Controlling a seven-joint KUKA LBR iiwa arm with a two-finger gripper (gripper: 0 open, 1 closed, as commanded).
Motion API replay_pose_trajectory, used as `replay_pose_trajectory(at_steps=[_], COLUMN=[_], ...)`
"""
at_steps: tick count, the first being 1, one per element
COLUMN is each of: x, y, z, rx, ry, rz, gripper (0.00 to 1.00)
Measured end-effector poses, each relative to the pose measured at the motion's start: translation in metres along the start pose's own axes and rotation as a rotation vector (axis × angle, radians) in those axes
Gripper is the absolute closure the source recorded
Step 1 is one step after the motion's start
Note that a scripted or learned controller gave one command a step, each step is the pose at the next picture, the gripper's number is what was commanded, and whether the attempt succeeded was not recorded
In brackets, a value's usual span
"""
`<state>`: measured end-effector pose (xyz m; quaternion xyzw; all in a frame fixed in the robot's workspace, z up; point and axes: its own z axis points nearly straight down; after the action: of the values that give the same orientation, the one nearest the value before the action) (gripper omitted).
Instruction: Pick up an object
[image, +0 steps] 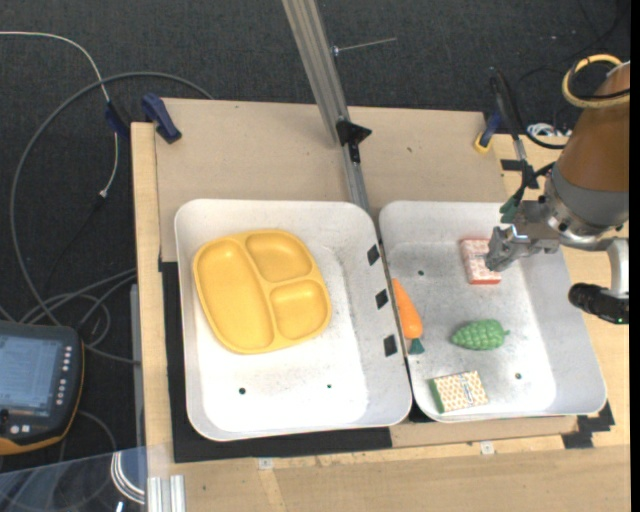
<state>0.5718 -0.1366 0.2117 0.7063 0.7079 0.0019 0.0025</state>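
Note:
In the right bin (560, 330) lie a small pink and red box (475, 258), an orange toy carrot (406, 311), a green bunch of grapes (479, 335) and a small yellowish patterned packet (459, 391). My gripper (499, 250) reaches in from the right and hangs low at the right edge of the pink box, at or very close to it. Nothing is visibly lifted off the bin floor. The arm's body hides the bin's far right corner.
The left bin (300, 385) holds a yellow three-part plate (262, 290). A metal pole (325, 70) rises from the back between the bins. Blue clamps (160, 117) grip the bench's rear corners. Cables and a pendant (35, 380) lie off the bench at the left.

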Motion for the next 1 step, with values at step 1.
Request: replay_pose_trajectory(at_steps=[1], x=[-0.0017], y=[-0.0005], z=[-0.0644], rx=[-0.002], ry=[-0.001], rz=[0.000], gripper=[1.00])
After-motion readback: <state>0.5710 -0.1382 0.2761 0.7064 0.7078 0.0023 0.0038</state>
